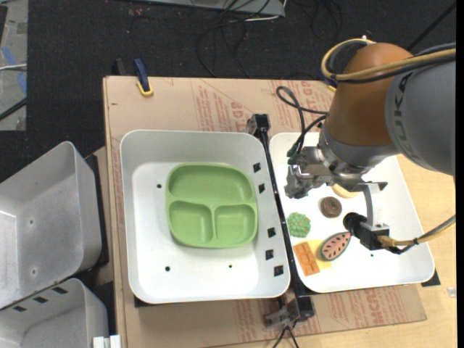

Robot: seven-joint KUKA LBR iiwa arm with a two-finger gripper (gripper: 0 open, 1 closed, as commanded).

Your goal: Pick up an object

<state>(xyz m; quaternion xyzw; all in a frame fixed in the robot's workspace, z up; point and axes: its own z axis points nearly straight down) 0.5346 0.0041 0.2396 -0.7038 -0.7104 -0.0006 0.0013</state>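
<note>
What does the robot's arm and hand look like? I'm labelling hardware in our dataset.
The arm is a thick grey casing with dark lettering, and a rounded orange band sits above the wrist. Below it is a metallic grey hand with dark fittings. Black cables loop around the wrist, and another trails right.

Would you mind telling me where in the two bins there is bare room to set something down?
Left bin: a bare white margin rings the green divided plate. Right bin: bare floor along the near and right edges. Crowded near the divider: green ball, orange block, brown disc, gripper.
</note>
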